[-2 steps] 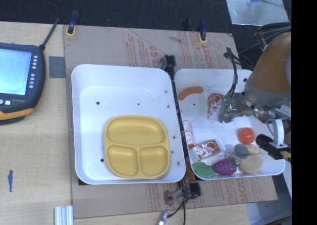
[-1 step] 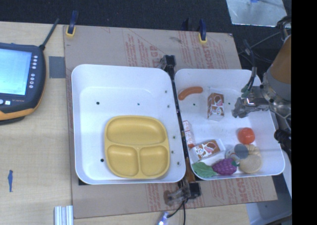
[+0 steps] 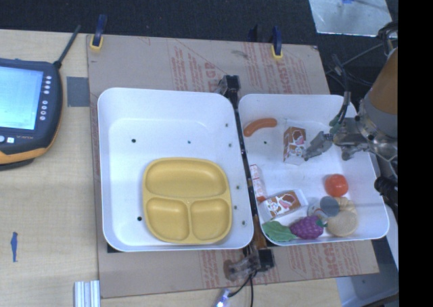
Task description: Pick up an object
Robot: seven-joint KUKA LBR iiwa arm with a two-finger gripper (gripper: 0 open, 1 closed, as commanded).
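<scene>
The camera view looks down at a slant on two shallow white bins set side by side on a sheet of brown cardboard [image 3: 203,69] printed with faint red lettering too washed out to read. The left white bin [image 3: 122,116] holds a yellow plastic divided plate [image 3: 187,199] with three compartments, lying flat toward the near side. The right white bin [image 3: 298,104] holds the loose objects: an orange-brown toy sausage [image 3: 260,126] near the far left corner, a small white-and-brown printed carton [image 3: 294,144] just right of it, a second white-and-red printed packet [image 3: 282,203] lower down, a thin stick-shaped wrapper [image 3: 256,180] along the left wall, a red toy tomato [image 3: 336,184], a green leaf-shaped piece [image 3: 276,231], a purple bunch of toy grapes [image 3: 308,227], a grey round piece [image 3: 329,205] and a tan round piece [image 3: 343,222]. The printing on the packets is too small to read. The grey two-finger gripper [image 3: 331,142] reaches in from the right, its fingers spread apart with nothing between them; one fingertip lies just beside the carton's right edge, and the tomato sits near, below the gripper. A grey and orange handheld control pad [image 3: 24,109] lies on the bench at left.
</scene>
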